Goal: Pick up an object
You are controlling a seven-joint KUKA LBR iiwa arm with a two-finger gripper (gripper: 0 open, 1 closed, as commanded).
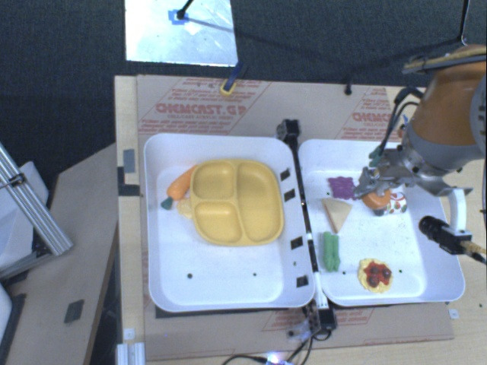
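My gripper (372, 182) hangs low over the right bin (437, 280), near its upper middle. Directly under and just right of it lies an orange and white toy (380, 201), partly covered by the gripper. A purple bunch of grapes (341, 186) sits just left of the gripper. Below that lie a pale yellow cheese wedge (335, 213), a green pod (331, 250) and a small round pizza with red topping (374, 274). Whether the gripper touches the orange toy cannot be made out.
The left bin (163, 272) bears a yellow divided plate (230, 201) with an orange carrot (179, 183) at its left edge. A black divider (298, 204) runs between the bins. The arm's black attachment (444, 235) reaches over the right bin's right side.
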